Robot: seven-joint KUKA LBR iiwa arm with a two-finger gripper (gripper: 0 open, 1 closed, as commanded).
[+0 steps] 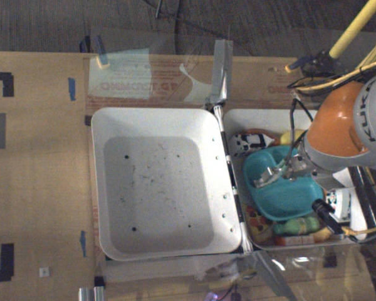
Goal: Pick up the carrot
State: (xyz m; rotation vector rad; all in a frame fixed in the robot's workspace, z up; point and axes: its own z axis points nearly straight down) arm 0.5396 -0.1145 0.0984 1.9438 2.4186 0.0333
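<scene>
My gripper (271,175) hangs over a teal bowl (288,196) in the middle of the right bin (263,115). A thin orange strip (262,131) at the back of that bin, behind a black-and-white toy (250,142), may be the carrot; most of it is hidden. It lies up and to the left of the gripper, apart from it. The grey arm with its orange band (338,127) covers the bin's right side.
Around the bowl the right bin holds a yellow item (292,136), a white can (338,200), a green-and-yellow bottle (297,226) and a red-patterned packet (257,221). The left bin (100,168) lies alongside. Yellow cables and a pole (354,24) run at the upper right.
</scene>
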